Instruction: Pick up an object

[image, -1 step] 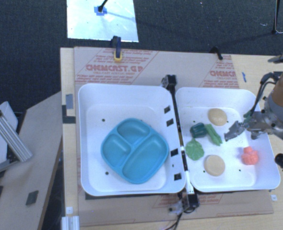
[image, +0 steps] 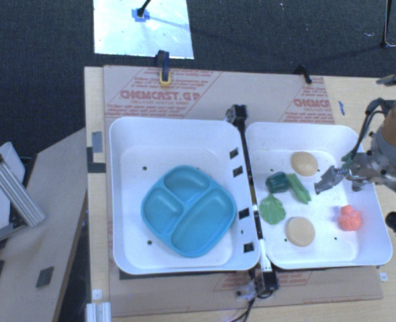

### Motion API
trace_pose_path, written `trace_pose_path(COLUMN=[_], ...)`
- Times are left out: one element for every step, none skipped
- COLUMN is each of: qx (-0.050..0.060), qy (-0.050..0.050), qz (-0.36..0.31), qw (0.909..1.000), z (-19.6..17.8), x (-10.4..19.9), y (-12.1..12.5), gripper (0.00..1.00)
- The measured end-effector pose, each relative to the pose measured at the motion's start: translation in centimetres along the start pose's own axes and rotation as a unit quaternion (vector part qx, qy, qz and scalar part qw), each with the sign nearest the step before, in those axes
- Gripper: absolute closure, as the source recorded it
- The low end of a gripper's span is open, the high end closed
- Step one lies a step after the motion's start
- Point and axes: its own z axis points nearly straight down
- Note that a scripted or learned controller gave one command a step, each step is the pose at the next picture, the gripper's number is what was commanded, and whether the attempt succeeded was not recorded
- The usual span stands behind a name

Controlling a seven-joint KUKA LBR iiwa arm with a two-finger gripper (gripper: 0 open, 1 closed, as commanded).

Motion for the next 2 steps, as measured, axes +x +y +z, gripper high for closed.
trace_pose_path(qx=[0.002,0.002], qy=[0.0,0.0], qz=[0.001,0.001], qw=[1.0,1.0], z=[4.3,9.3], x=[-0.2,-1.2], y=[-0.3,-0.1], gripper=[0.0,0.0])
